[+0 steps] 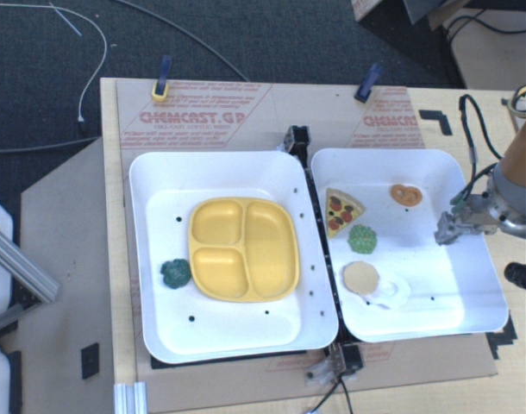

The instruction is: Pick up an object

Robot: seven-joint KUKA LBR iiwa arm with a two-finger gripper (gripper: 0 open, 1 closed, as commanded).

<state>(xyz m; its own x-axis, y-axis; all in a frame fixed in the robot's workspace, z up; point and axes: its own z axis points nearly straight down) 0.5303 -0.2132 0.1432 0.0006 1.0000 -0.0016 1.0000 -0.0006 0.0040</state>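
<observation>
**Arm hovers at right bin's edge, toy food lying apart from it**

Two shallow, glossy white bins sit side by side: the left bin (pixel 151 231) carries a smooth yellow three-compartment plate (pixel 244 248) and a knobbly dark-green broccoli piece (pixel 175 272) just beside it. The right bin (pixel 470 300) holds a pizza slice (pixel 342 211), a tan round cookie (pixel 361 277), a bumpy green lump (pixel 362 240) and a small brown pretzel (pixel 406 195). The grey arm enters from the right, mostly cut off; its gripper (pixel 448 229) sits over the bin's right side, well apart from the food. Whether its fingers are apart or together cannot be told.
</observation>
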